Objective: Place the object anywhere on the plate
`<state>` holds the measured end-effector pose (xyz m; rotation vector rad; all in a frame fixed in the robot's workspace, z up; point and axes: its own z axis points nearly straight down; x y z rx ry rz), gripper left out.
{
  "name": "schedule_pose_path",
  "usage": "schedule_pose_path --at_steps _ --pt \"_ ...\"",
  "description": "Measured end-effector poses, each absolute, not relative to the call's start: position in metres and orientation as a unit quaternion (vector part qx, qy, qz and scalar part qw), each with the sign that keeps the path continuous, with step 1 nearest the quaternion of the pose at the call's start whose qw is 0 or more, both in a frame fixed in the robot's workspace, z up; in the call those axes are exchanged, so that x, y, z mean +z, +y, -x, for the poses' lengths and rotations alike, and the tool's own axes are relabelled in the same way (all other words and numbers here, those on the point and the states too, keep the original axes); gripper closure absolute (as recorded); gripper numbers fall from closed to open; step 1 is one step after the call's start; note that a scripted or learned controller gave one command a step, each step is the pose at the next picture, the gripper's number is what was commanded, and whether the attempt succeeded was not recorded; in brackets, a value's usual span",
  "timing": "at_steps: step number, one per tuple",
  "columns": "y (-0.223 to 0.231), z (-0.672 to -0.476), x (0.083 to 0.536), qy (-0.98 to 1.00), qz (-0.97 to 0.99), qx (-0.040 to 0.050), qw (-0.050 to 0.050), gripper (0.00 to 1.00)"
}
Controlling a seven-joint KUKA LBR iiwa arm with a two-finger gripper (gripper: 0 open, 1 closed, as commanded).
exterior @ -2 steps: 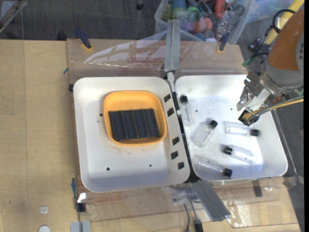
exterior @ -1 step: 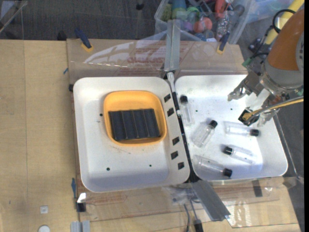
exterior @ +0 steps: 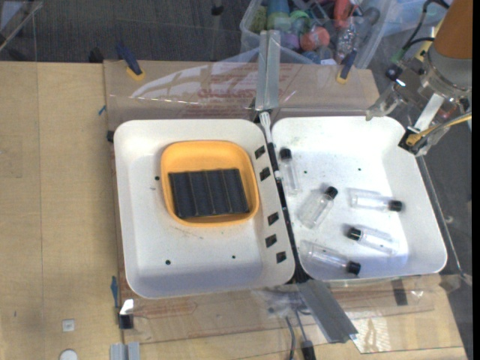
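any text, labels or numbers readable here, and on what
Nothing can be read.
Reddish print on the clear plastic sheet behind the bins: too blurred to read.
Vials in the right bin: no label legible.
Orange plate and its dark insert: no markings.

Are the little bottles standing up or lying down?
Lying down. All five clear vials rest on their sides on the right bin floor, black caps pointing different ways.

Five clear vials (exterior: 318, 205), one orange plate (exterior: 180, 154), two white bins (exterior: 135, 201).
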<state>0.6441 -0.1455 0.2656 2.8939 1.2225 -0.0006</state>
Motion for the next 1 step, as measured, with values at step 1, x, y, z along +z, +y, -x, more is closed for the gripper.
schedule_pose_path --at_steps 1 --pt "-0.191 -0.6582 0.2423 0.412 -0.911 -0.0004 0.001 0.0"
